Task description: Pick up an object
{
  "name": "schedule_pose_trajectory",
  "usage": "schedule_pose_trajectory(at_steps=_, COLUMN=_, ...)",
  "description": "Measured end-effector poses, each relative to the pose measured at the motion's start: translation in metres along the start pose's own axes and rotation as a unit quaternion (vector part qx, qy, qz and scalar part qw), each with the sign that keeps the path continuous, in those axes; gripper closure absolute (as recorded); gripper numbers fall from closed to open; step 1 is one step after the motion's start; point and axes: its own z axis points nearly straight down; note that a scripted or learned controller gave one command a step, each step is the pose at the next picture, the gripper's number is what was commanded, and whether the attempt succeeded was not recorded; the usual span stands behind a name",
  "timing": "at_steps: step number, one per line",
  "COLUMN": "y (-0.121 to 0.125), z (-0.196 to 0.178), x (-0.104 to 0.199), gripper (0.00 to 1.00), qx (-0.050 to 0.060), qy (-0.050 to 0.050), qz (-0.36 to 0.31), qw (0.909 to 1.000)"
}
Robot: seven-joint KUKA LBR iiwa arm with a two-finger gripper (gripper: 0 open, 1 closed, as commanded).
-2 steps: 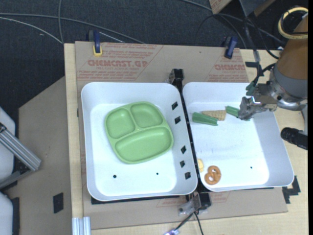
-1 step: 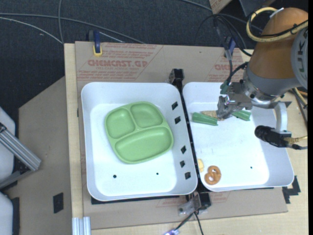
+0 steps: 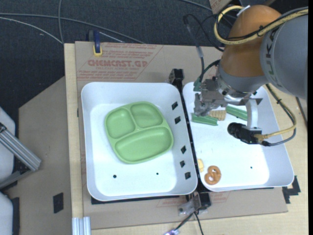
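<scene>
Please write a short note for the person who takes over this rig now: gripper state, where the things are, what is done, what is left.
Gripper: low in the right bin, over the green sticks; no grasp is visible.
Pretzel lies near that bin's front edge.
Green divided plate lies in the left bin.
Done: nothing lifted yet.
Left: grasp one object and raise it.

I'm seeing two white bins sitting side by side: left bin [image 3: 93, 131], right bin [image 3: 274, 173]. Both are resting on a cardboard sheet [image 3: 122, 58] with red print. Grey cables [image 3: 58, 18] are trailing across dark floor behind.
</scene>
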Motion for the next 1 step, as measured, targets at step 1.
schedule_pose_trajectory(at_steps=1, y=0.0251, z=0.0100, x=0.0481, gripper=1.00, qx=-0.001, qy=0.000, qz=0.001, qw=1.0000)
